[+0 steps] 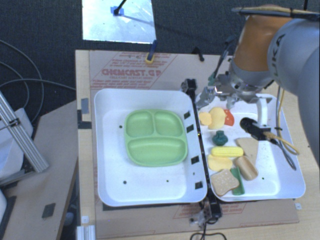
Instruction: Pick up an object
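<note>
While the gripper [218, 95] hangs over the far end of the right bin [287, 184], we cannot tell how it is set; nothing is visibly held. Just below it lie the pale yellow toy foods [212, 118] with a red piece [229, 118] touching them. Nearer us from the gripper sit a dark green piece [219, 138], the corn cob [227, 152], a bread slice [224, 182] and a brown roll [246, 167]. We judge these light, stiff, slick plastic; the corn cob looks the best target, taken across its narrow middle. Left of the gripper, the green tray [154, 137] rests in the other bin [112, 184].
</note>
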Controlling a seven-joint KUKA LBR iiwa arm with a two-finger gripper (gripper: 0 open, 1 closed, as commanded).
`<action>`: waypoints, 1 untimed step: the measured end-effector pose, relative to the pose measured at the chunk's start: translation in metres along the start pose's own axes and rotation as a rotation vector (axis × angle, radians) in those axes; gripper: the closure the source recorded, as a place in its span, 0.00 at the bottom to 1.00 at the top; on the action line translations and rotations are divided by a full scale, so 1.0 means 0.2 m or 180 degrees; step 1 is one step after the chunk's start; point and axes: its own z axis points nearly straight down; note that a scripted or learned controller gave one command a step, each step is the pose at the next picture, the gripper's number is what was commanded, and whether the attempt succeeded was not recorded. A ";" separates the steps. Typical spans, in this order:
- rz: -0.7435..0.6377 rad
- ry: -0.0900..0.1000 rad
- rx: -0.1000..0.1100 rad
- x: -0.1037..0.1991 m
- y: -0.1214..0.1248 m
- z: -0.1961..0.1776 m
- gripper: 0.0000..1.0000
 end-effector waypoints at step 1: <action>0.0044 -0.0002 0.0050 -0.13 -0.39 0.23 0.00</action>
